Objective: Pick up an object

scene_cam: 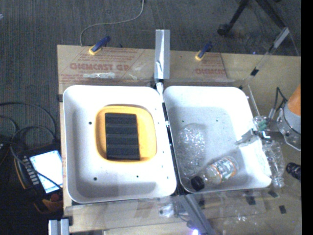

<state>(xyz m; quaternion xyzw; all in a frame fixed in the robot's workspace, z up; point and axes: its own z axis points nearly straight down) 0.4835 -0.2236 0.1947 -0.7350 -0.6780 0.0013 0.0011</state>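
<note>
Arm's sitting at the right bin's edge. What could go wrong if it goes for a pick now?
1. The gripper is over the right bin's rim; descending there could strike it.
2. The plastic bottle lies on its side, so it may roll away.
3. The crumpled clear plastic is see-through and may deform and slip.

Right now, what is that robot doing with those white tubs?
A robot arm reaches in from the right, and its gripper sits at the right edge of the right bin. It is meant to pick something up, but no object shows between its fingers. In that bin lie a clear plastic bottle with a black cap and a crumpled clear plastic piece. The left bin holds a yellow tray with a black ridged block on it.
</note>
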